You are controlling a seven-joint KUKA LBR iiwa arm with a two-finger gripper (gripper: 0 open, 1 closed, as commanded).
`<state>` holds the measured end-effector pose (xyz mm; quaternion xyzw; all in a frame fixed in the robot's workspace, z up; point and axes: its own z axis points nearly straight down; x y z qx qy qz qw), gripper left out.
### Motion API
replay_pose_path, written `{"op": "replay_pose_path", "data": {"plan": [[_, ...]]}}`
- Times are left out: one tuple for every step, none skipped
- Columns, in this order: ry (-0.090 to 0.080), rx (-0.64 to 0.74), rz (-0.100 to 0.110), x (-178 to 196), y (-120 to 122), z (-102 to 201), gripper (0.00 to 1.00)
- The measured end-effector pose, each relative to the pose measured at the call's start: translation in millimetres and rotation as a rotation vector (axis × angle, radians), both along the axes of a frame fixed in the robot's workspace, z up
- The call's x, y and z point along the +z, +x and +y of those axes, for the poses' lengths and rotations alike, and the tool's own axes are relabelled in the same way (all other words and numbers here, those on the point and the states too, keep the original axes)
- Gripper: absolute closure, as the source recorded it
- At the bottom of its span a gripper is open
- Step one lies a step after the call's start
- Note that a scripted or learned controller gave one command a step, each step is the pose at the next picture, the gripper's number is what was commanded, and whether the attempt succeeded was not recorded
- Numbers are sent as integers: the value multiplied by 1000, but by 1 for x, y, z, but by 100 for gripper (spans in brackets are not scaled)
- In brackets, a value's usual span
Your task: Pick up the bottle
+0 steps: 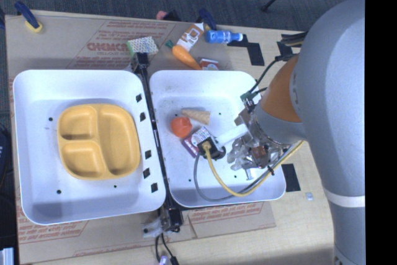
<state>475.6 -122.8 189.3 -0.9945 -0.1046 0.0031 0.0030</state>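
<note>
A small blue bottle [221, 37] lies on its side on the cardboard behind the right bin [162, 133], outside it. My gripper [247, 159] hangs low over the right half of that bin, well away from the bottle. Metal parts and a yellow cable crowd it, and nothing can be made out in its grasp. A pale strip [231, 134] shows just left of the wrist; I cannot tell what it is.
The right bin holds a tan cone [197, 115], an orange-red ball [181, 126] and a red-purple packet [197, 139]. A yellow divided plate [99, 139] lies in the left bin [25, 133]. A white-orange carton [190, 38], a carrot [185, 57] and a patterned packet [142, 45] lie behind the bins.
</note>
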Motion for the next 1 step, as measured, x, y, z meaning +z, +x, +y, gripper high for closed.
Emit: {"op": "replay_pose_path", "data": {"plan": [[-2, 10, -3, 47, 0, -36, 100]]}}
